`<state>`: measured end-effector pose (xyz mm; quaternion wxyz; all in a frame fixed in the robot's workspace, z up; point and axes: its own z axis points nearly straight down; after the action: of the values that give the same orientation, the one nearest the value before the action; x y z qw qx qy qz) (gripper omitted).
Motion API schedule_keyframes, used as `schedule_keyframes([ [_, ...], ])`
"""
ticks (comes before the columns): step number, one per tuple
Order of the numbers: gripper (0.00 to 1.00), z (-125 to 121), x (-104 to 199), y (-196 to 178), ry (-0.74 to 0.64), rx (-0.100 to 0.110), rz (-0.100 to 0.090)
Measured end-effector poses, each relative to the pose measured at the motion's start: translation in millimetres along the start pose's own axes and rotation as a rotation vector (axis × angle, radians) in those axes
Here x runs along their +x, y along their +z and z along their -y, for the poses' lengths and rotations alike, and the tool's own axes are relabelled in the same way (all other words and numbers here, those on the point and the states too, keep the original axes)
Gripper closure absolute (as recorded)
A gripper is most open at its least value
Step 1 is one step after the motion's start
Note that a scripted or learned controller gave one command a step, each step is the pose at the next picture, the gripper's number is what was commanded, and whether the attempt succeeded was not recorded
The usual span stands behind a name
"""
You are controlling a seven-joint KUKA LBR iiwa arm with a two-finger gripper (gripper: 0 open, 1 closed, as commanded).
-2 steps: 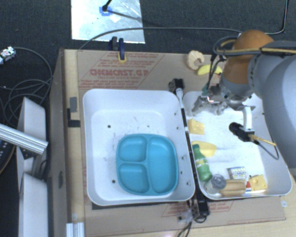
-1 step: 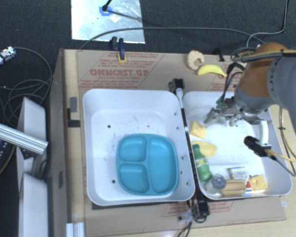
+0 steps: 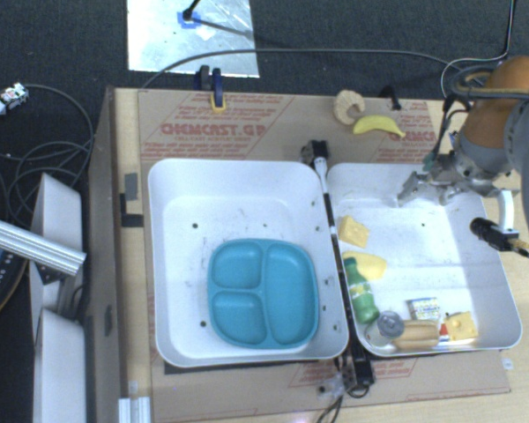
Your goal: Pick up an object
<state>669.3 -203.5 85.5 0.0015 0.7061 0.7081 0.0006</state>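
— Where is the arm's hand (image 3: 420, 186)?
— Above the far edge of the right white bin (image 3: 502, 300), fingers spread, nothing between them.
— And the things to pick?
— Near that bin's front: a green plastic bottle (image 3: 361, 294), a yellow cheese wedge (image 3: 353, 232), a small tan wooden cylinder (image 3: 418, 334). A blue divided tray (image 3: 263, 291) lies in the left bin (image 3: 185, 192).

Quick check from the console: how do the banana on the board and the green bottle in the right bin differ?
The banana is yellow and curved; the green bottle is straight, green with a yellow top end. The banana lies on the brown board behind the bins, outside them; the bottle lies inside the right bin, against its left wall, among other small items. The banana runs across the view, the bottle from back to front. Both are lying down, and both are apart from the gripper.
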Motion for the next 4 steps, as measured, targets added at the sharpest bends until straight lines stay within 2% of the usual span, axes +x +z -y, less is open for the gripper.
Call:
schedule_keyframes([
  [1, 0.0, -1, 49, -83, -0.002, -0.004, -0.001],
  [2, 0.0, 76, 6, -15, 0.003, 0.004, 0.0],
  [3, 0.0, 12, 61, -67, -0.002, -0.003, -0.001],
  [4, 0.0, 0, 82, -28, -0.002, 0.001, -0.002],
])
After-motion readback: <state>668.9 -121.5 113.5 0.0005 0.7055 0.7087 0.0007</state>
